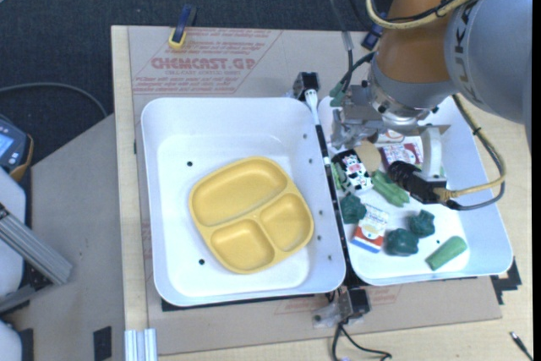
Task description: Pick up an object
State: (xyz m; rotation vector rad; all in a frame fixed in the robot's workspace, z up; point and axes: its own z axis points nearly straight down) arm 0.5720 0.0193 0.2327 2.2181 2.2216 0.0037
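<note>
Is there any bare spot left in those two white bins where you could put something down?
Yes, mostly in the left bin: a bare white strip runs along its far and left walls around the yellow divided plate. The right bin is crowded: green toys, a small black-and-white toy and the gripper fill its middle.

2 white bins [161, 182]. Yellow 3-compartment tray [251, 214]. Black-and-white spotted toy [357, 173]. Dark green lumps [402, 242], light green block [445, 252]. Red-white-blue packet [367, 237]. Arm [473, 30] grey, orange band.

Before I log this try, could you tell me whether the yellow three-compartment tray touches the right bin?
Apart: the camera view shows the yellow tray lying inside the left bin, white floor around it.
</note>
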